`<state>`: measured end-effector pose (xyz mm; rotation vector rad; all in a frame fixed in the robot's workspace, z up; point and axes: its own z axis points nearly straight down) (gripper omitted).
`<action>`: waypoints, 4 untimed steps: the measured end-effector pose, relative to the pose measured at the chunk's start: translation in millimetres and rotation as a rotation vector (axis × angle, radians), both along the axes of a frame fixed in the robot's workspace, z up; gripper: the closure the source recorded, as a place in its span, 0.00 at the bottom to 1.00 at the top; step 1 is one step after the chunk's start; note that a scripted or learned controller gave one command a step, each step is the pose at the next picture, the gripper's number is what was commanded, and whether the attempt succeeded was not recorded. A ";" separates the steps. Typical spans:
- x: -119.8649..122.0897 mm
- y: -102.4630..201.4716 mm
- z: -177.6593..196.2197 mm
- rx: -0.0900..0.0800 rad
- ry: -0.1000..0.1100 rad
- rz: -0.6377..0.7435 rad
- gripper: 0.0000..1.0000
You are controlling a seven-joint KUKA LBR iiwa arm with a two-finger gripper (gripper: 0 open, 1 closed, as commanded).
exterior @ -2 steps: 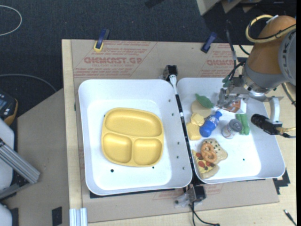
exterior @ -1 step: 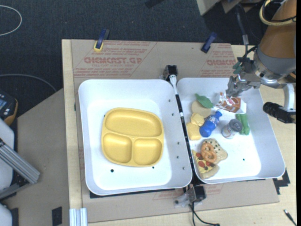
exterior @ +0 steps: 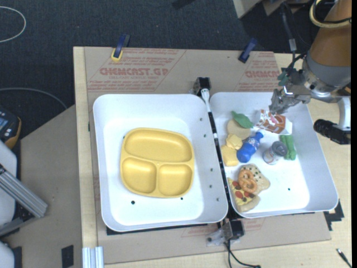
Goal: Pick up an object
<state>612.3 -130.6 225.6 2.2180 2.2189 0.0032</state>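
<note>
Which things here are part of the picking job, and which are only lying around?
For the job: claw; red and white packet under it; blue bottle; pizza slice; green toy; right bin.

Lying about: yellow tray; left bin; clamps.

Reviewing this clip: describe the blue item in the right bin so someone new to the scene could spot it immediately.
Start at the right white bin, the one holding a cluster of small toys. Near the middle of that cluster lies the blue bottle, tilted, with a white cap. It is the only blue piece there, set between yellow pieces on its left and a grey can on its right.
</note>
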 end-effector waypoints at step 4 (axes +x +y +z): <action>-49.8 197.4 7.7 0.003 0.004 0.003 1.00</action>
